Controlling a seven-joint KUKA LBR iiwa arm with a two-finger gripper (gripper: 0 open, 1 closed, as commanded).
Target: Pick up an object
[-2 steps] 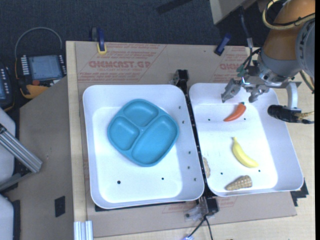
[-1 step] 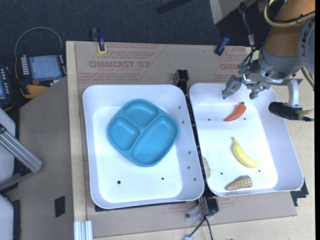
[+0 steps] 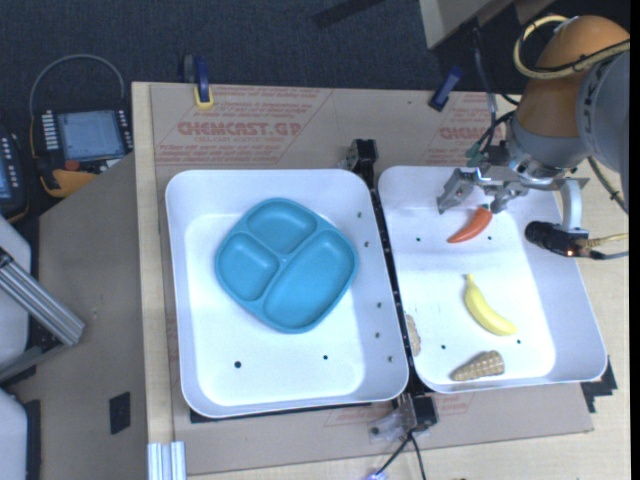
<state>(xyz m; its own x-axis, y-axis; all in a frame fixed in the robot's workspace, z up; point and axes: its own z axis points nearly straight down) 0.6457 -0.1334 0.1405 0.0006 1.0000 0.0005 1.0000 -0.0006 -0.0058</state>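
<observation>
I see the two-finger gripper (image 3: 478, 196) with jaws spread open in the right white bin (image 3: 560, 363), the orange chili-shaped toy pepper (image 3: 471, 225) just below at 6 o'clock, its long axis running 2-to-8 o'clock.

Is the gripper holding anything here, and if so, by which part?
Probably the orange chili pepper: the gripper sits right at its upper end, with the rest hanging below-left. The view cannot confirm that the jaws are closed on it.
</observation>
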